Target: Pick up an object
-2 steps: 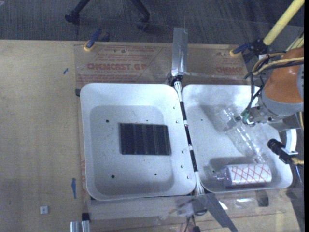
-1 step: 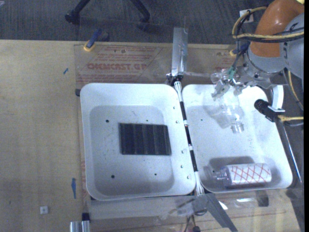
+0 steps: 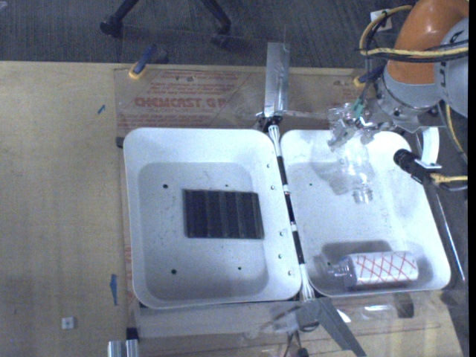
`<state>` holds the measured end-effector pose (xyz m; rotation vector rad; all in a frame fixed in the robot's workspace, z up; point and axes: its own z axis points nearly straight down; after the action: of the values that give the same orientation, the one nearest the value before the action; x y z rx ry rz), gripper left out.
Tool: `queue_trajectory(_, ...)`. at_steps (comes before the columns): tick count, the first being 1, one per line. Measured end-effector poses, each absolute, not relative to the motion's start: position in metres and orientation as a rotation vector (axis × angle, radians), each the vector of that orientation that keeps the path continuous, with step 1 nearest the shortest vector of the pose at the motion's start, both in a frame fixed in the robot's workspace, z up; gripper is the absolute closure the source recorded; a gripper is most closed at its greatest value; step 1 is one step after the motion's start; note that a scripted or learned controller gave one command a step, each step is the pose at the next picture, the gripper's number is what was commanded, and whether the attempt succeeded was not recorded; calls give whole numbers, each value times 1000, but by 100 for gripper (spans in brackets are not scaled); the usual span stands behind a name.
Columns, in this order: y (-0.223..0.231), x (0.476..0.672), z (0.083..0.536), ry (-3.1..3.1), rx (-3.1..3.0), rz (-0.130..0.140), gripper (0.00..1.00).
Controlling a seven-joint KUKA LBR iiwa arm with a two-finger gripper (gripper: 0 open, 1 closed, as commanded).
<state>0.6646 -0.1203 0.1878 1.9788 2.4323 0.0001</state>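
Two shallow white plastic bins sit side by side on the bench: the left bin (image 3: 135, 149) holds a dark ribbed rectangular panel (image 3: 223, 214) lying flat near its middle, and the right bin (image 3: 300, 146) holds a small clear bottle with a white, red-crosshatched label (image 3: 381, 268) lying on its side against the near wall. The see-through gripper (image 3: 355, 171) hangs over the far half of the right bin, under the grey arm with its orange band (image 3: 435, 13). It is pale and blurred against the white floor, so I cannot tell whether it is spread or closed, and nothing is visibly caught in it.

The bottle looks like the likeliest target, and it lies well apart from the gripper, towards the near edge. The main risks, as I judge them:
- The bottle is round and on its side, so a closing grip set across it off-centre could roll it or squirt it away
- It rests by the bin's sloping near wall, so a descent there could strike the wall or rim first
- A straight drop from the present spot would close on bare floor
- The flat panel offers little to pinch
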Motion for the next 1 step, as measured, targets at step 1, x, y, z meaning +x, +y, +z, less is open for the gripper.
queue_trajectory(1, -119, 666, 198, 2432, 1971, 1, 100)
